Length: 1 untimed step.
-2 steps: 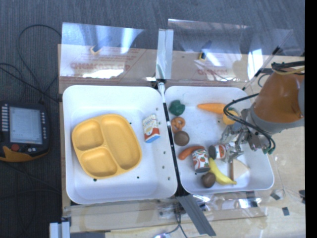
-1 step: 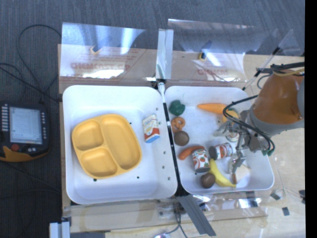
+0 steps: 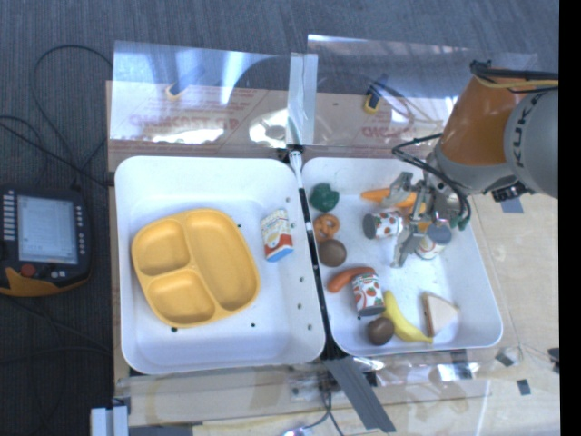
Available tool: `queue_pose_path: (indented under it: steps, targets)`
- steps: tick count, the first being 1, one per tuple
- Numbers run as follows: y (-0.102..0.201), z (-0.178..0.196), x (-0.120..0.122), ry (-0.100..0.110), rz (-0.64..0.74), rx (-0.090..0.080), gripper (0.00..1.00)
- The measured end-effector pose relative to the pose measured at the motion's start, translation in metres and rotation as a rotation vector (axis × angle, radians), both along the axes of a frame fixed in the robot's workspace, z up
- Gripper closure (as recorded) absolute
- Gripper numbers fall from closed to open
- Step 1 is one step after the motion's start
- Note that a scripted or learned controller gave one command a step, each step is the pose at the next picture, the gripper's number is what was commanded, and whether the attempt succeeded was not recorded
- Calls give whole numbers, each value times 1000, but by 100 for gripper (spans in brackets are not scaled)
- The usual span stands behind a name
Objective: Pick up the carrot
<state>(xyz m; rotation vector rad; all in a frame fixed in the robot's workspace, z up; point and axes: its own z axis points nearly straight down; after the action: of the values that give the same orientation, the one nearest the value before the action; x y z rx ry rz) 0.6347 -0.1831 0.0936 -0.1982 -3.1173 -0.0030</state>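
Item sought: carrot (image 3: pixel 375 193), a small orange piece lying in the upper middle of the right bin (image 3: pixel 481 284), near that bin's far wall.
Carrot status: resting on the bin floor as far as can be judged; its right end runs under or against the metal of the hand, so contact there cannot be settled.
Hand (image 3: pixel 413 234): low inside the right bin, just right of the carrot, amid a cluster of small items; whether it is open, closed or gripping anything cannot be told from this slanted view.
Arm (image 3: pixel 490 130): grey with orange band, reaching in from the right over the far right corner of the bin.
Neighbours of the carrot: green vegetable (image 3: pixel 323 196) to its left; white can with red marks (image 3: pixel 386 224) just below it; small orange round item (image 3: pixel 327 225) further left.
Other right-bin contents: brown round item (image 3: pixel 332 252), red sausage-like piece (image 3: pixel 349 278), second printed can (image 3: pixel 367 293), banana (image 3: pixel 402 318), sandwich wedge (image 3: pixel 440 314), dark round item (image 3: pixel 379 331).
Left bin (image 3: pixel 154 175): yellow divided plate (image 3: pixel 193 265) and a small carton (image 3: pixel 277 234).
Beside the desk: tablet-style controller (image 3: pixel 41 239) on the floor at left.
Done so far (judgement): approach made; hand is down at the carrot's level.
Left to do (judgement): a confirmed grip on the carrot and a lift clear of the bin; neither is evident yet.
Risk (judgement): crowded neighbours may be caught instead.
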Motion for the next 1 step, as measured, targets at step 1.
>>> queue_pose_path:
  steps: [1]
  targets:
    - [0,12,4,-20,0,-4,100]
